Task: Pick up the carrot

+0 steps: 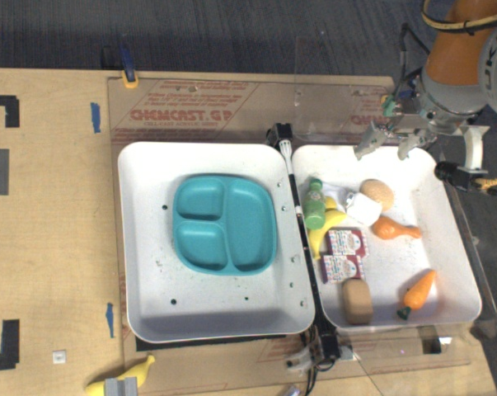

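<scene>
The carrot (pixel 419 289), orange with a green stem end, lies tilted near the front right corner of the right bin (pixel 456 246). My gripper (pixel 388 145) hangs over that bin's far edge, well behind the carrot. Its two fingers (pixel 368 143) stand apart, so it is open with nothing between them. The grey arm with the orange band (pixel 466 31) reaches in from the upper right.
The right bin also holds a green bottle (pixel 315 205), a yellow banana (pixel 325 226), a tan egg-like piece (pixel 377 192), a white block (pixel 363 211), an orange drumstick (pixel 394 229), a pink carton (pixel 344 254) and a brown bread piece (pixel 357 300). A teal divided plate (pixel 226 223) sits in the left bin (pixel 141 246).
</scene>
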Controlling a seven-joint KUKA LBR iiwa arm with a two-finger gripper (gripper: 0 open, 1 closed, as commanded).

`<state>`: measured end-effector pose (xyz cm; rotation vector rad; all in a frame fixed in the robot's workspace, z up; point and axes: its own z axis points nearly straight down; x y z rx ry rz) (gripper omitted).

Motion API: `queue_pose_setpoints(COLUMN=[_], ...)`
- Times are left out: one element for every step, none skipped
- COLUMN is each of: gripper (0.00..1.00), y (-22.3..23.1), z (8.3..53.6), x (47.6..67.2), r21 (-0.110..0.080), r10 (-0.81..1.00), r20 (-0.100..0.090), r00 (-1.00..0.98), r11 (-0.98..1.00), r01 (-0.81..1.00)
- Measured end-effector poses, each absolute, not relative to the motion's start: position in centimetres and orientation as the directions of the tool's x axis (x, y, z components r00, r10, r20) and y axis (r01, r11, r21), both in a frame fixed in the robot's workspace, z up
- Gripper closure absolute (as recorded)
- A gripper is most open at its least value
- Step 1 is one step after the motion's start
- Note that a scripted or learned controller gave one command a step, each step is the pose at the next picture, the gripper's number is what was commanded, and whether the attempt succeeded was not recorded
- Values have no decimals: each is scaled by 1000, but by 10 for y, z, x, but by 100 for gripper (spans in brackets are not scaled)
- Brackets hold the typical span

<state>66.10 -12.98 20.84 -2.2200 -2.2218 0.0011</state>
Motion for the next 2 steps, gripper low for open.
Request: queue_pose_setpoints(gripper=[0, 0], y=[-181, -217], z=[125, 111], x=[613, 596], r21=[3, 49], r10=[999, 996], r20=[-2, 7], r00=[-37, -90], r11=[37, 90], r01=[999, 995])
